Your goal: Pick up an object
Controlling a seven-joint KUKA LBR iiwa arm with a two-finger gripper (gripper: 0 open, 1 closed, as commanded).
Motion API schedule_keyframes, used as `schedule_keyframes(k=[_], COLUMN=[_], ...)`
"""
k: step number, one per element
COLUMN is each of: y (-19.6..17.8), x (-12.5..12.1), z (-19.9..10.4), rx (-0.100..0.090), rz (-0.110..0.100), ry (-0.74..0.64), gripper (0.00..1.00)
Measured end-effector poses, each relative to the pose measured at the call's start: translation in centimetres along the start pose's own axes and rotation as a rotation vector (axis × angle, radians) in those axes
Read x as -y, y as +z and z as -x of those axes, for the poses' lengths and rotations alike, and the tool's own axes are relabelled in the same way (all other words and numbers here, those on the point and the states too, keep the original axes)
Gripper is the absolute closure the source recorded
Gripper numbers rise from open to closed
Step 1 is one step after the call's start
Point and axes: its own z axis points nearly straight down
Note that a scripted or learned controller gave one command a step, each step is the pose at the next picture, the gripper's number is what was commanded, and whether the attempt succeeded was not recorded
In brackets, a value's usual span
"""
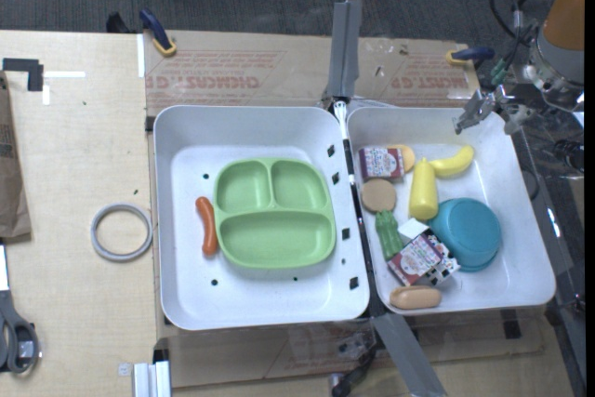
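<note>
My gripper (pixel 480 112) hangs over the far right corner of the right bin (pixel 530 200), above and to the right of a yellow banana (pixel 453 163). Nothing shows in it. The right bin also holds a red snack packet (pixel 381 163), a yellow bottle (pixel 423 189), a tan round biscuit (pixel 378 195), a green piece (pixel 389 233), a teal bowl (pixel 470 233), a red-and-white wrapper (pixel 423 258) and a sausage bun (pixel 416 297). In the left bin (pixel 177 200) lie a green divided plate (pixel 274 214) and an orange sausage (pixel 207 225).
A tape ring (pixel 122 231) and scissors (pixel 14 344) lie on the wooden bench left of the bins. Blue clamps (pixel 158 33) (pixel 469 56) hold the cardboard behind them. A grey metal bar (pixel 344 51) rises between the bins at the back.
</note>
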Motion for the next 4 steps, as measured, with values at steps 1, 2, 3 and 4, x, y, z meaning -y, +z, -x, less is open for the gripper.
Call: schedule_keyframes(k=[1, 2, 3, 4], y=[3.9, 13.8, 12.8, 6.8], x=[2.3, 2.1, 2.0, 0.8], z=[0.4, -2.6, -2.4, -4.2], rx=[0.000, 0.000, 0.000, 0.001], rz=[0.001, 0.002, 0.004, 0.003], ry=[-0.058, -0.169, -0.165, -0.131], gripper=[0.00, 0.00, 1.00, 1.00])
